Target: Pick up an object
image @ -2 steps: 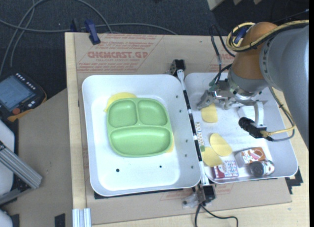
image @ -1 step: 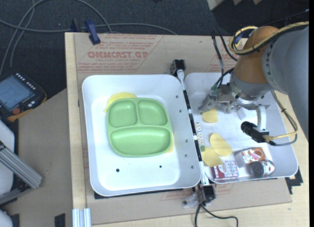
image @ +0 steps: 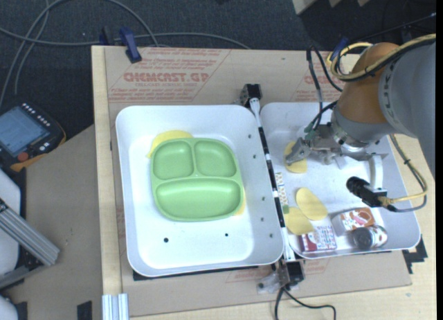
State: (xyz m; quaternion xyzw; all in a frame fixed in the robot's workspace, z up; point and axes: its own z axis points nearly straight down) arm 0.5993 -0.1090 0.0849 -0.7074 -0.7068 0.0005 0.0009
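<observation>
Evidently the arm is working the right-hand shallow white bin (image: 408,232), since the grey arm with its orange band (image: 360,97) bends down over that bin's upper half and carries the two-finger gripper (image: 302,151) low near the bin's left wall. The metal tool is tilted toward the left, its tip right at a small pale yellow chip-like piece (image: 297,166) lying on the bin floor. From this slanted view the tip blurs into the piece, so I cannot tell whether the tool is spread or pressed together, nor whether it has anything in it; no object is clearly seen in its grip.

Candidates for picking lie in the lower half of the same bin: a larger yellow oval slice (image: 311,203), another yellowish round piece (image: 299,222) just beside the left wall, a red-and-white packet (image: 320,239), and a small printed wrapper with a dark round end (image: 360,227) near the bottom edge. They sit close together, which probably explains why the tool aims at the lone piece above them.

The left-hand white bin (image: 131,173) holds a light green divided plastic plate (image: 197,179) resting on something yellow (image: 167,138), well apart from the arm.
</observation>
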